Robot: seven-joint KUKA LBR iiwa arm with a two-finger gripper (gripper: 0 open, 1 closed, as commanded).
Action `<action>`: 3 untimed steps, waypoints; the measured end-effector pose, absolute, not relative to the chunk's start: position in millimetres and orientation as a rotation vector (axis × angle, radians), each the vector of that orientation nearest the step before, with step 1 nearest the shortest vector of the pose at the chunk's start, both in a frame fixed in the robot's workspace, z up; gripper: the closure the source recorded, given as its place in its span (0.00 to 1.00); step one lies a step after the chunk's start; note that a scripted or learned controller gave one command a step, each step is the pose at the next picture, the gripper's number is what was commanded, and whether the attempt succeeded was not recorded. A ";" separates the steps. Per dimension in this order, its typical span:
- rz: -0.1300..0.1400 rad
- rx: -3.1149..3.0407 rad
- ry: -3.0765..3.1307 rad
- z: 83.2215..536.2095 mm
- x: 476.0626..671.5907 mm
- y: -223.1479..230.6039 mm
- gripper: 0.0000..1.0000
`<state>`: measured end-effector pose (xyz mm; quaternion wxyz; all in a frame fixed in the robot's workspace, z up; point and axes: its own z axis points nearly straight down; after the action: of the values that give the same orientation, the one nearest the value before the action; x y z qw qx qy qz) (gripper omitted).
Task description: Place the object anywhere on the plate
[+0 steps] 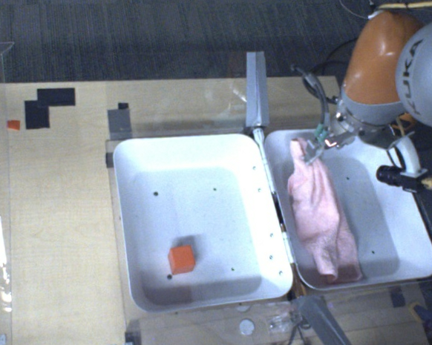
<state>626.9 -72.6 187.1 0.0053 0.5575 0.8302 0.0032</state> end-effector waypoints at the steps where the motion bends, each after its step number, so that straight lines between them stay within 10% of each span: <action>1: 0.009 1.738 2.604 227.0 629.7 -71.6 1.00; 3: 0.006 0.579 3.076 242.8 595.4 26.8 1.00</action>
<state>595.4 26.8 242.8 0.0057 0.1849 0.9827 0.0021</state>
